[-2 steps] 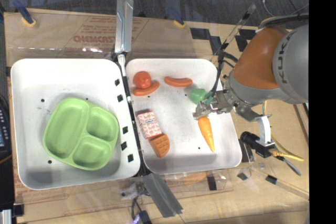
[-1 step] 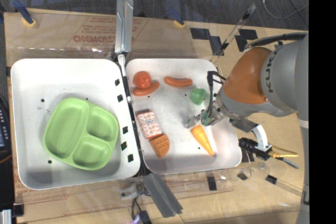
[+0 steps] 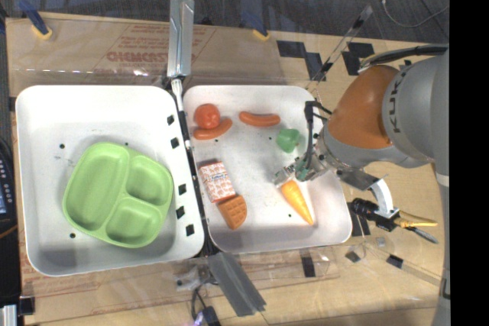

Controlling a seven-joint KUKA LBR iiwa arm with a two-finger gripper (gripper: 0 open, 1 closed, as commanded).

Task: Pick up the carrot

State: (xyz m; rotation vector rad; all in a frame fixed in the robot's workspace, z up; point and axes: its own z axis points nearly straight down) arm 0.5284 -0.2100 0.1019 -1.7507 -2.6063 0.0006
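Arm: the grey arm [image 3: 416, 114] with its orange band comes in from the right, and its wrist hangs over the right edge of the right bin [image 3: 256, 239].
Pincer: the pincer [image 3: 300, 172] is down low in the right bin, right at the thick end of the carrot and just below a small green piece. From here I cannot tell whether it is apart or together, nor whether it has hold of anything.
Carrot: the carrot [image 3: 299, 201] lies flat on the floor of the right bin, in its lower right part. Its thick end points up and left toward the pincer, and its tip points down and right toward the bin's corner.
Green piece: a small green toy vegetable [image 3: 288, 139] sits just above the pincer, near the bin's right wall.
Sausage: a reddish sausage [image 3: 260, 118] lies crosswise near the top of the right bin.
Tomato: a red tomato [image 3: 206, 116] sits in the top left corner of the right bin, touching an orange-red slice [image 3: 220, 130] just below it.
Carton: a small pink and white carton [image 3: 215, 180] lies by the right bin's left wall.
Waffle-like piece: an orange ridged piece [image 3: 234, 211] lies just below the carton, touching its lower end or nearly so.
Left bin: the left bin [image 3: 46, 133] holds a green divided plate [image 3: 118, 195], set toward its lower half.
Tabletop: both bins sit side by side on the brown tabletop [image 3: 382, 282].
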